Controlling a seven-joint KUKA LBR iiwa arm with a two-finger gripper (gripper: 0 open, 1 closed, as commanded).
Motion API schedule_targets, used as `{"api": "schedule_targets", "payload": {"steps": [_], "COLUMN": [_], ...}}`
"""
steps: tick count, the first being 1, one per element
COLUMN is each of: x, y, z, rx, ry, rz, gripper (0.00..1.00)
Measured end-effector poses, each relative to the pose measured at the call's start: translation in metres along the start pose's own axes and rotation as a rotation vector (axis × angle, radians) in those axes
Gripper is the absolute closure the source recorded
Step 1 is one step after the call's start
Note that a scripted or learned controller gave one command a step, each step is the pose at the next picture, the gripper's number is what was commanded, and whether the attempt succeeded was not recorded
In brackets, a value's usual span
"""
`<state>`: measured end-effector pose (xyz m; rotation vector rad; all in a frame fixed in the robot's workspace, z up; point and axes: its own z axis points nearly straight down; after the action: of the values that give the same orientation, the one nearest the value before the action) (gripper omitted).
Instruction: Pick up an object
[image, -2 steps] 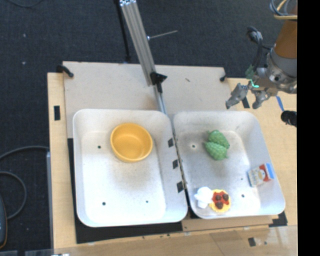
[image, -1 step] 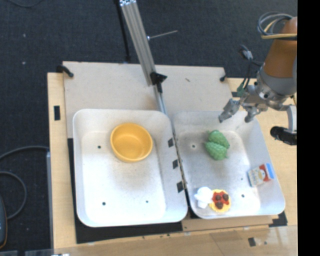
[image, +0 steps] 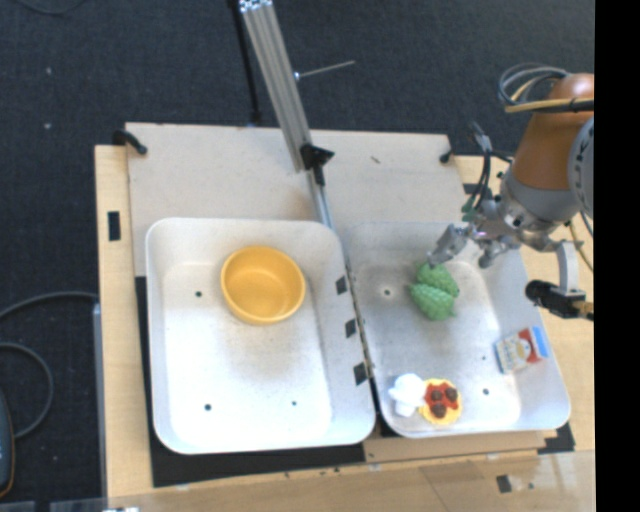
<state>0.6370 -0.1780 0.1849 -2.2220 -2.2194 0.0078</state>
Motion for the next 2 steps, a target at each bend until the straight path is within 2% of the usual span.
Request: {"api": "schedule_targets", "payload": {"steps": [1, 2], "x": [-0.011, -0.011], "y": [-0.001, 0.001], "z": [0.046, 0.032], "rx": [-0.001, -0.01], "ry": [0.0, -0.001], "rz": [0.001, 0.001], "gripper": [0.0, 1.0]}}
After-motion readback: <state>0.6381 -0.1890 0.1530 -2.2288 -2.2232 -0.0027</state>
